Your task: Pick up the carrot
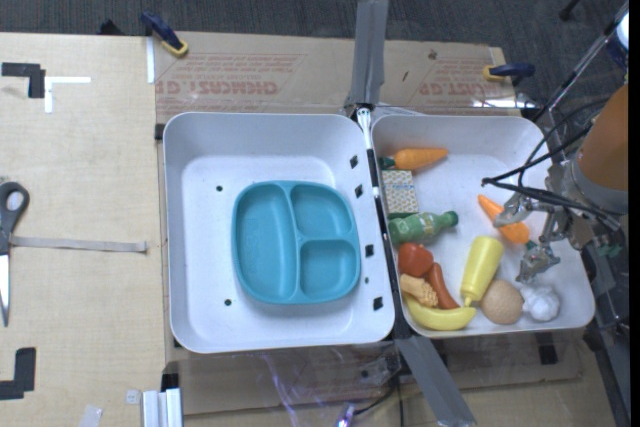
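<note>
The carrot (418, 157), orange with a green stub at its left end, lies flat at the back of the right bin (470, 127), close to the divider. My gripper (527, 237) hangs low over the right side of that bin, well to the right of the carrot and nearer the front. Its two metal fingers (537, 261) stand apart, so it is open. A small orange wedge-shaped piece (500, 221) lies right beside the upper finger, and I cannot tell whether they touch. Nothing is clamped between the fingers.
The right bin also holds a checked packet (398, 191), a green bottle (422, 226), a yellow bottle (480, 265), a banana (440, 317), a beige egg (502, 303) and a white lump (541, 304). A blue sectioned plate (297, 241) sits in the left bin (190, 215).
</note>
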### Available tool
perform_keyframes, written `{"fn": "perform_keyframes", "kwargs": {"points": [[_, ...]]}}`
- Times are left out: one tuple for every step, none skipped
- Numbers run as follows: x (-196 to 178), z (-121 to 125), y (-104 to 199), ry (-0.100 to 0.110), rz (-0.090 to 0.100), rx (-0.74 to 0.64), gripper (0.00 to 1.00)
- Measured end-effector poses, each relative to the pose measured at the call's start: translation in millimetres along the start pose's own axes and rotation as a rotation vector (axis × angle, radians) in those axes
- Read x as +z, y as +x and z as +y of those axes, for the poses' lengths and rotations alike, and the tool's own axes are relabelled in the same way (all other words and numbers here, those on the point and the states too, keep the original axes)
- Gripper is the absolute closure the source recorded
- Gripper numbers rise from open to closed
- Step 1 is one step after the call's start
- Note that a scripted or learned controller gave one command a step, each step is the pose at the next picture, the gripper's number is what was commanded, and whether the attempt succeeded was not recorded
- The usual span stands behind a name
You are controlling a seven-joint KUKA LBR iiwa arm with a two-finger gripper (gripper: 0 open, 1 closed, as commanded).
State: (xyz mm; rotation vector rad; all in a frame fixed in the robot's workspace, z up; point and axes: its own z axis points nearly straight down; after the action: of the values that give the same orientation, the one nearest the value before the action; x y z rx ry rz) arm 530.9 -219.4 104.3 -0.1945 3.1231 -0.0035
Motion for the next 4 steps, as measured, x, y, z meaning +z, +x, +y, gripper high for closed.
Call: {"fn": "perform_keyframes", "kwargs": {"points": [[-11, 0, -3, 0.004, -0.006, -0.003, 1.00], [11, 42, 7, -0.002, 0.006, -0.289, 1.00], [10, 42, 7, -0.002, 0.006, -0.289, 0.00], [11, 27, -5, -0.001, 0.005, -0.095, 0.00]]}}
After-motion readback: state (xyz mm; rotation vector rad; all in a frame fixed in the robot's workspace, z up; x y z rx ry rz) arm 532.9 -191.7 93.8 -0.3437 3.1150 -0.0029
